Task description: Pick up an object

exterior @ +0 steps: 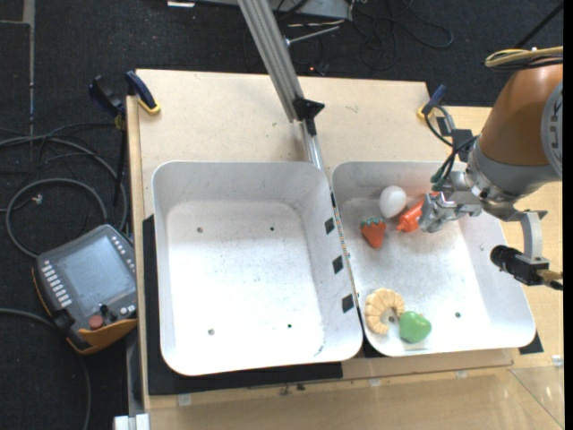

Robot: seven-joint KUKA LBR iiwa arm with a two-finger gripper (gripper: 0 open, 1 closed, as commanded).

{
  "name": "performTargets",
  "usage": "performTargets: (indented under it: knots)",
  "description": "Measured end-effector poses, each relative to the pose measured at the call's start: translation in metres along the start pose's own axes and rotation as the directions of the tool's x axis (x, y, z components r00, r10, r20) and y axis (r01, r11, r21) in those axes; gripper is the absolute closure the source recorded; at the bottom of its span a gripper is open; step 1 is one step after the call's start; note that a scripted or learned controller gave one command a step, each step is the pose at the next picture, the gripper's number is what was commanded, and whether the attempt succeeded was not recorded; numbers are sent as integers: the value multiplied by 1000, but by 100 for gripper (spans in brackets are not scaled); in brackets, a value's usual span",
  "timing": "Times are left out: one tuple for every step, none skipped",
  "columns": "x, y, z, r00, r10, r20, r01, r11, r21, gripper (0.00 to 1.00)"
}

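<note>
**Claw down among the toys in the right bin**

Dark carpet strewn with cables surrounds a pale wooden surface, clamped at its far corners, with a teach pendant lying on the floor off its left side. Two shallow white bins sit on it side by side: the left bin and the right bin, which carries all the small objects. A metal camera pole slants down to the seam between them.

Reaching in from the right, the grey and orange arm has its claw low over the far part of the right bin. Whether the claw is clenched or released I cannot tell; its tip is too small and partly hidden by the wrist.

Just beside the claw lies an orange carrot-like toy, touching or nearly touching it. A white egg-shaped ball sits close behind that, and a red strawberry-like toy just to its left. Well apart, near the front edge, a yellow corn-like piece rests against a green round toy.

Likely risks: the three far toys are crowded, so a closing claw could nudge the carrot toy aside or catch it only by a tip. The round ball would probably roll off if bumped, scattering the cluster
</note>
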State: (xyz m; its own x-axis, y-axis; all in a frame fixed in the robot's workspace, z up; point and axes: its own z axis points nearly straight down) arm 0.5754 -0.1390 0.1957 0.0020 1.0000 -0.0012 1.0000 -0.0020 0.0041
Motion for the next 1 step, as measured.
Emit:
performTargets:
  knots:
    - [0, 1, -16, 1000, -3, 0, 3, 1000, 1, 100]
